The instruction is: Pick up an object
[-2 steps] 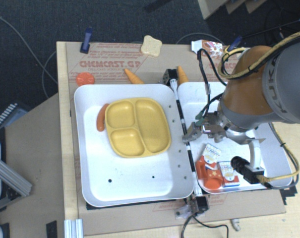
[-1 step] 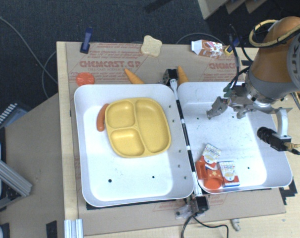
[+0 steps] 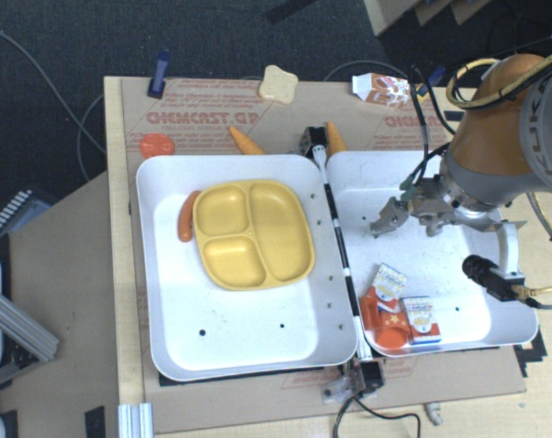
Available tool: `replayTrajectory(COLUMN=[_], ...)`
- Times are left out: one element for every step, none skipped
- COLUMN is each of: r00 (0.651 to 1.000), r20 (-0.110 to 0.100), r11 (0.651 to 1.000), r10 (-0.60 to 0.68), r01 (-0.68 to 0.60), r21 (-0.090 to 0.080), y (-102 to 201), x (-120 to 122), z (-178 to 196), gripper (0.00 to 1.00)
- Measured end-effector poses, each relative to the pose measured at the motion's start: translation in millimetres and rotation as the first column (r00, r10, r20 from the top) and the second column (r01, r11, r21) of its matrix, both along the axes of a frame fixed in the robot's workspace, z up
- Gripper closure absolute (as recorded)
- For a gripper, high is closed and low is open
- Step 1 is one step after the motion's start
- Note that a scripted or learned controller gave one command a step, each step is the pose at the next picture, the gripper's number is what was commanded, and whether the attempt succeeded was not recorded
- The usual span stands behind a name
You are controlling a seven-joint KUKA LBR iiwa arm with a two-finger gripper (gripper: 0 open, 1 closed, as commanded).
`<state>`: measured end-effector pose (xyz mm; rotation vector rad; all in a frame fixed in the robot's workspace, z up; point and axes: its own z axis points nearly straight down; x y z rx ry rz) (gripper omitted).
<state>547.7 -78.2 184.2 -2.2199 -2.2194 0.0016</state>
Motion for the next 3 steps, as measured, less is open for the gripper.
replayTrajectory(r00=[1.0,1.0,1.0], r20=[0.0,0.005,0.006], r11=[1.0,1.0,1.0], r10=[0.001,0.001,0.0], r01=[-0.001,-0.001,0.001], r21=[0.0,-0.002,-0.004], y=[29,36,-24], x=[-2,36,72], z=[0,0,63], gripper=[0.0,0.0,0.0])
